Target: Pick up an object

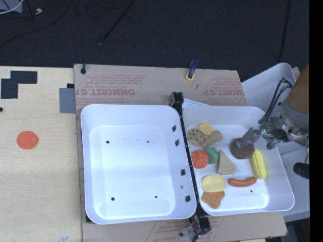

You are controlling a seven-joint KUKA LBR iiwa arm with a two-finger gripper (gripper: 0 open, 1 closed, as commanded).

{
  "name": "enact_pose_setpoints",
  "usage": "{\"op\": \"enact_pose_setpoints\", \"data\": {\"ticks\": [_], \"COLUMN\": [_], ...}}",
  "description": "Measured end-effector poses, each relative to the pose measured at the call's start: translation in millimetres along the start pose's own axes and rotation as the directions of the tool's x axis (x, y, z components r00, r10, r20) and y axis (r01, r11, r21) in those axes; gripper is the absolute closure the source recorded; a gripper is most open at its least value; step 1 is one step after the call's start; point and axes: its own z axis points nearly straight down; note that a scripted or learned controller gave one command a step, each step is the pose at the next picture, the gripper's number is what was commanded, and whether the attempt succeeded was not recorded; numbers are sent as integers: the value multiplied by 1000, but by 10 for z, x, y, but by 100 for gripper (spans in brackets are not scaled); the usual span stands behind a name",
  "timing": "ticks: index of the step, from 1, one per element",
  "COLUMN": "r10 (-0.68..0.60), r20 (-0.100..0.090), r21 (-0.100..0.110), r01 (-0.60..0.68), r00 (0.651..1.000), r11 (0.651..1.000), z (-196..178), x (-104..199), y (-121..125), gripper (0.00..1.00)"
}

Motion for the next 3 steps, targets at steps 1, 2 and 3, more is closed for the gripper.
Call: {"op": "enact_pose_setpoints", "data": {"ticks": [1, 2, 3], "r10": [0, -4, -2], "r20": [-5, 0, 0], "r21": [7, -4, 0], "r01": [0, 4, 2], "r00": [1000, 1000, 1000], "r11": [1000, 1000, 1000], "z": [1331, 1350, 1348], "x": [452, 687, 847], "y": [-655, 24, 643], "gripper": [0, 0, 0]}}
